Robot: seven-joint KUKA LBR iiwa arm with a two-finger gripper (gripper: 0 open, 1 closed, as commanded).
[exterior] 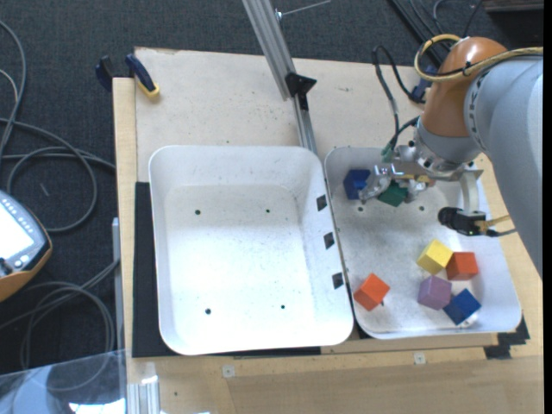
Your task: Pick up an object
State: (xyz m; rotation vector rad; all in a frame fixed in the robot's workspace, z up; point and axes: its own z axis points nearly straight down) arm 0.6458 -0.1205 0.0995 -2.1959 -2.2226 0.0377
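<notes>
Hovering low in the right bin (509, 313), the gripper (385, 185) sits between a blue block (356, 183) and green block (396, 196), probably lining up a grab.

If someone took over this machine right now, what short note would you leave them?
Gripper: low in the right bin, at its far end, between a blue block and a green block. Whether it grips anything can't be told.
Other blocks in the same bin: orange, yellow, red, purple, a second blue.
Done: nothing visibly lifted.
Left: pick up one block.
</notes>
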